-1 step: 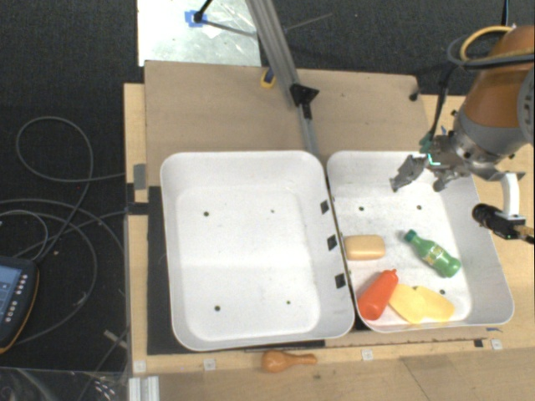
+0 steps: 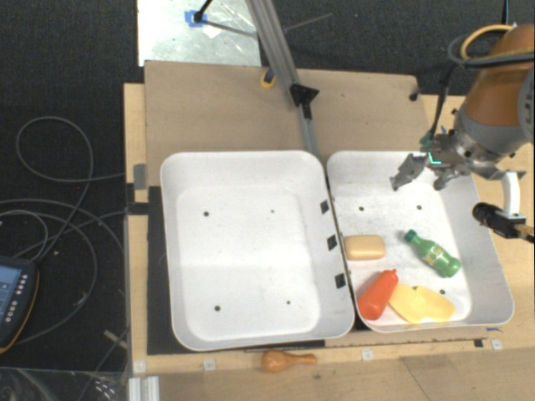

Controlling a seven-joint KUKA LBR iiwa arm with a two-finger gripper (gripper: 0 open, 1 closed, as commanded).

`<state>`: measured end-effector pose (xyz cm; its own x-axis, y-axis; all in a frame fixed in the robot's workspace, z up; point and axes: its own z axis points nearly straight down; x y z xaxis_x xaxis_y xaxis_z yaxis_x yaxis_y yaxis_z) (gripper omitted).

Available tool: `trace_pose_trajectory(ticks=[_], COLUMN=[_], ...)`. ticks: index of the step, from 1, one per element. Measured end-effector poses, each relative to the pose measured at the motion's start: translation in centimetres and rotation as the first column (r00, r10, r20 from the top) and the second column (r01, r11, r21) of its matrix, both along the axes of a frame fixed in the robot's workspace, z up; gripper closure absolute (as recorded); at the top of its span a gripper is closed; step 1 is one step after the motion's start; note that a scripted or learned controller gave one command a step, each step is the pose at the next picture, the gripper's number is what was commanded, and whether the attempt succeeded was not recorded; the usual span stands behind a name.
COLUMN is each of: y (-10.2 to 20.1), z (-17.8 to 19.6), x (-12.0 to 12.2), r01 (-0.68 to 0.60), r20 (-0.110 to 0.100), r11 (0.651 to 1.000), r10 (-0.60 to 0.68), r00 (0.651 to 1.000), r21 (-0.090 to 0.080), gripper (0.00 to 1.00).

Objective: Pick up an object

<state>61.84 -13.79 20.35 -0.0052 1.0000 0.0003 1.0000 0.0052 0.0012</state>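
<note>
Arm [image 2: 500, 90] cut off at right edge. Right bin [image 2: 368, 182] holds yellow piece [image 2: 420, 304], red piece [image 2: 378, 294], green bottle [image 2: 433, 253], tan block [image 2: 364, 247]. Gripper [image 2: 424, 174] above bin's far part, fingers spread, nothing between.

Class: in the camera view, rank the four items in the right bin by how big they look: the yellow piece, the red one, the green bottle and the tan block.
1. Yellow piece, largest.
2. Red item and green bottle: too alike in apparent size to rank.
3. Tan block, smallest, though only narrowly.
</note>
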Motion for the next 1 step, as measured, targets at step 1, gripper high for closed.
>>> trace_pose_trajectory(ticks=[1], y=[0.03], z=[-4.25], x=[-0.46], r01=[0.004], r20=[-0.004], r11=[1.000], r10=[-0.004], r00=[1.000], r21=[0.000], gripper=[0.00])
